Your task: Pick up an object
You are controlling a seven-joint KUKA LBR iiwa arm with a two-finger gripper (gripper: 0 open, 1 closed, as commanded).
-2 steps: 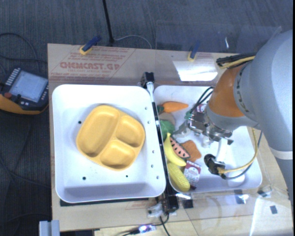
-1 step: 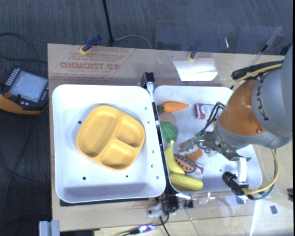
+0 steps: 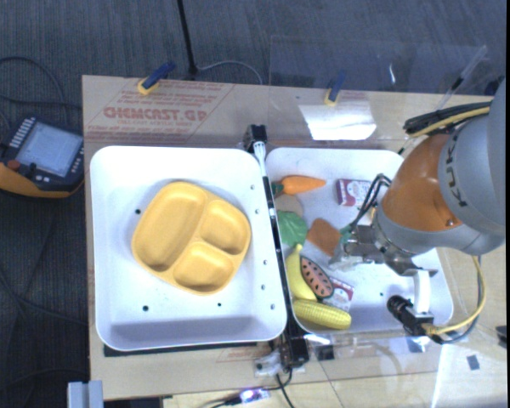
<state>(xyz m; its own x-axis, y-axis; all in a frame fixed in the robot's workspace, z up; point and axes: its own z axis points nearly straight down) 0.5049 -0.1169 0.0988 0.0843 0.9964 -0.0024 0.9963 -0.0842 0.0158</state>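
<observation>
Both white bins (image 3: pixel 102 228) sat on the bench. Gripper (image 3: pixel 350 246) hung low in the right one; finger state could not be determined. Brown piece (image 3: pixel 323 235) lay just beside them, ungrasped; pickup remained.

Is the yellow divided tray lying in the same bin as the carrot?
No, the yellow divided tray lies in the left bin, while the carrot lies in the right bin.

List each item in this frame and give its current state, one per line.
Yellow divided plate: upright in the left bin, nothing on it.
Carrot: lying flat in the right bin.
Corn cob: lying by the near wall.
Watermelon slice: resting on the banana.
Gripper: low inside the right bin.
</observation>
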